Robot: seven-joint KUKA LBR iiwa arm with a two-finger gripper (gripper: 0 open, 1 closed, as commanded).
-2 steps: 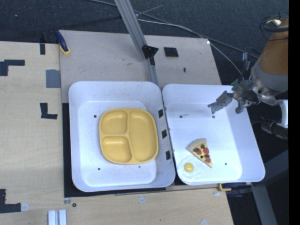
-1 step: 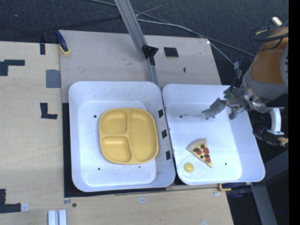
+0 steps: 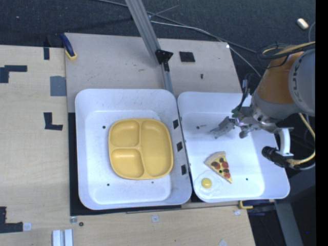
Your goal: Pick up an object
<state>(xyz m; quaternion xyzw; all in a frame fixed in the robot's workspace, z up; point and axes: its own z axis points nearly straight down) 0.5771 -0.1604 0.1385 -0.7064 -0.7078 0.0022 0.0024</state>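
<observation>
- The yellow divided plate looks like smooth moulded plastic with a soft sheen.
- The two white bins and look like smooth plastic, faintly speckled and scuffed.
- The bench top looks like pale, matt wood or board.
- The pizza slice toy looks like matt plastic.
- The arm's orange band has a smooth, slightly glossy finish.
- The slanted pole looks like dull grey metal.

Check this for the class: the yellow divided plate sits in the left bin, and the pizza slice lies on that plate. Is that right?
Not quite. The yellow divided plate does sit in the left bin, but the pizza slice lies in the right bin, on its white floor beside a small yellow piece. The camera view shows this.
</observation>
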